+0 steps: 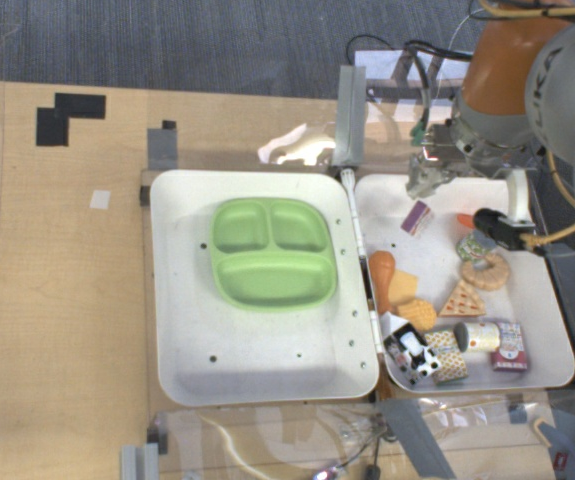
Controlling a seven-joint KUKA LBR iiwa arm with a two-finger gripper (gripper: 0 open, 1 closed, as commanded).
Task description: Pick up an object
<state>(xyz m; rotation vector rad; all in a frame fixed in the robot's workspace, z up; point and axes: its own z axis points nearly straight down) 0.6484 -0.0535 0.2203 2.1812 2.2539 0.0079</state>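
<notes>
purple little block [416, 217] (tilted, in the right bin [557, 313]) lies just below the claw [425, 182]; grip state unclear.

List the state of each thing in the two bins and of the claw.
Green tray: flat in the left bin, compartments bare.
Purple block: loose in the right bin, tilted.
Toy carrot: lying by the divider.
Claw: above the purple block, not touching it.
</notes>
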